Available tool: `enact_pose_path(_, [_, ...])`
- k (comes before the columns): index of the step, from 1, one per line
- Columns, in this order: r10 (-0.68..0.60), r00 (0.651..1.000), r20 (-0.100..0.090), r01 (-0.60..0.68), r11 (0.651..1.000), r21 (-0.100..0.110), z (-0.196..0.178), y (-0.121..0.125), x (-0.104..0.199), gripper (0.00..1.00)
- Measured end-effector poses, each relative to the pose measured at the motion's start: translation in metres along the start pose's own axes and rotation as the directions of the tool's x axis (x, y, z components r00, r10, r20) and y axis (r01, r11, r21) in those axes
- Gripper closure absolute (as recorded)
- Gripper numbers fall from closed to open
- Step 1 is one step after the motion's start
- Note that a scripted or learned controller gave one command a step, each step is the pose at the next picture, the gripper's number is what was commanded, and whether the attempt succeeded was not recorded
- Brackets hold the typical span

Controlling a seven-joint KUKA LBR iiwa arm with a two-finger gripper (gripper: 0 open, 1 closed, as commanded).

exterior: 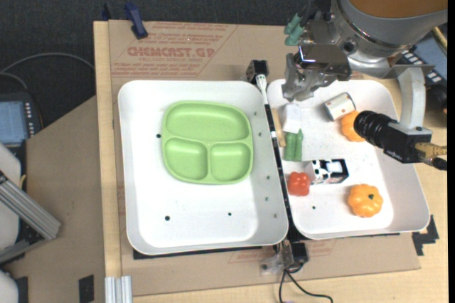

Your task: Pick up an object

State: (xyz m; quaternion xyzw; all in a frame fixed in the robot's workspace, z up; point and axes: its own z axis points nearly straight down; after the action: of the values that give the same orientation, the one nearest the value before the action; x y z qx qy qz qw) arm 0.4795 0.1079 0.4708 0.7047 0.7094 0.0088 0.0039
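The tool hangs over the upper left corner of the right-hand shallow white bin, which I read as a line-up on the small green block lying just below it in the frame, with a red rounded toy, a black-and-white patterned block and an orange pumpkin-shaped toy further down toward the bottom edge. Wide or narrow, I cannot tell: the tool's tip is lost against the white bin floor and its own metalwork, and nothing shows in its grip. A second orange piece at centre right is half covered by the robot's hardware, shape unclear.
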Motion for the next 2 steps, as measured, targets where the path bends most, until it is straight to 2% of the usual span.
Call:
enact_pose_path(1, [0.009, 1.000, 0.011, -0.009, 0.999, 0.033, 0.134, -0.004, -0.012, 1.00])
enact_pose_path(2, [0.008, 1.000, 0.004, -0.008, 1.000, 0.001, 0.000, 0.001, -0.029, 1.00])
